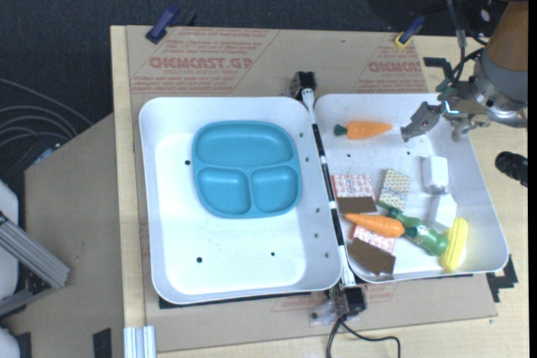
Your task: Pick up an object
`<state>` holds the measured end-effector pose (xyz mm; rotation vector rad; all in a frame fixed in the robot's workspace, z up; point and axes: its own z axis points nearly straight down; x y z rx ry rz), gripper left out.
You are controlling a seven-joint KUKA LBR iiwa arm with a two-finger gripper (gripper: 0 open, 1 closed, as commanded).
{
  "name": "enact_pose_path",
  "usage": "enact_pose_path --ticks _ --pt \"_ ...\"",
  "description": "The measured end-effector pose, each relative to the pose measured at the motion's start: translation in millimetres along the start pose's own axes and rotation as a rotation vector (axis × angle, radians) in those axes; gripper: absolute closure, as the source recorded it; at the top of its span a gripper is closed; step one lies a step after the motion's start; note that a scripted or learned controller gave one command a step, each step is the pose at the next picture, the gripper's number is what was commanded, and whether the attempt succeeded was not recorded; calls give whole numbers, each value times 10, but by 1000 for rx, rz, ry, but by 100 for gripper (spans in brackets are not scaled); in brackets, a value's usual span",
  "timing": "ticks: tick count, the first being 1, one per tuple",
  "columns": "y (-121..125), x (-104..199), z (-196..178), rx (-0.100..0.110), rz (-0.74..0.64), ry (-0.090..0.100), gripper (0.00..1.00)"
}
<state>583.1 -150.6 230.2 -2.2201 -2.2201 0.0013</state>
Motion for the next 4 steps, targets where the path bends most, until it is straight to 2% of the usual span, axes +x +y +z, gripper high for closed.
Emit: enact_pose_path --ticks 1,2,3,4 --pt "137 -135 1235 -3 -1 0 0" --pt "762 130 1509 36 -5 6 0" --pt "771 131 1400 32 -5 3 100" --pt "771 133 1401 32 -6 3 0"
